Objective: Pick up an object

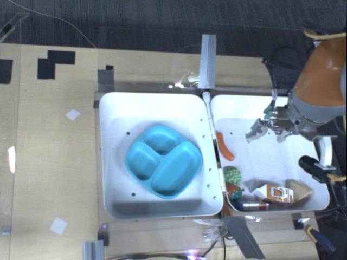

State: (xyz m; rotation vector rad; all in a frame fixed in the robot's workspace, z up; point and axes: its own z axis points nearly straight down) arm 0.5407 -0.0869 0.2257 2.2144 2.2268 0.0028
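Note:
My gripper hangs over the upper middle of the right bin, its two grey fingers spread apart with nothing between them. An orange carrot-like piece lies against the bin's left wall, to the lower left of the gripper. At the bin's front lie a green knobbly ball, a small carton with an orange label, a brown bag-like thing and a dark marker. A blue three-part plate fills the middle of the left bin.
A grey metal post stands at the back between the two bins. The wooden bench stretches to the left, with black markers at its far corner. White floor shows in the middle of the right bin under the gripper.

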